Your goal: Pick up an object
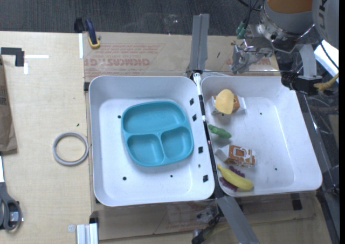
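My gripper (242, 60) hangs over the far rim of the right bin (291, 146), near its back left corner and above the cardboard behind it. Nothing shows between its tips. Down the right bin's left side lie a yellow-orange rounded item (225, 101) on a white wrapper, a small green piece (220, 130), an orange and white carton (240, 156) and a yellow banana (236, 178) with a purple bit beside it. The yellow-orange item is the closest to the gripper, a short way in front of it.
The left bin (108, 173) holds a blue divided plate (157, 132). A grey post (200, 40) rises between the bins at the back. On the bench to the left lie a tape ring (70, 148) and scissors (7, 211). Cables (310, 83) hang by the arm.
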Available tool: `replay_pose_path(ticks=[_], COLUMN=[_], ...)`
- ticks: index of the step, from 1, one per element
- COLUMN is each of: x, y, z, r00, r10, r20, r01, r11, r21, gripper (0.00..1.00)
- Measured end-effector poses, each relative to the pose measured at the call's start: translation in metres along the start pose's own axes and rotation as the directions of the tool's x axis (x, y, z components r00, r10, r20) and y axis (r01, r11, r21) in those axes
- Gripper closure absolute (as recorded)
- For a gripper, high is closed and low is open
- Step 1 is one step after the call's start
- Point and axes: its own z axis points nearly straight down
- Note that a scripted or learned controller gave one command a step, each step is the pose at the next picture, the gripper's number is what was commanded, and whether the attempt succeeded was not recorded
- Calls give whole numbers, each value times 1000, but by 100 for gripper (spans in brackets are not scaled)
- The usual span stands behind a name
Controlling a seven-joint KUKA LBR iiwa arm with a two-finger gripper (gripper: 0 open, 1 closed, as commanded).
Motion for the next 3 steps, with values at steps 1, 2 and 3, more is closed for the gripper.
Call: replay_pose_path(ticks=[1, 2, 3], x=[-41, -66, -85], y=[-62, -70, -70], z=[-10, -22, 218], r00=[999, 881, 804], r10=[-43, -474, -595], r20=[-1, 0, -4], r01=[43, 473, 595], r11=[999, 881, 804], r21=[1, -2, -2], gripper=[100, 100, 100])
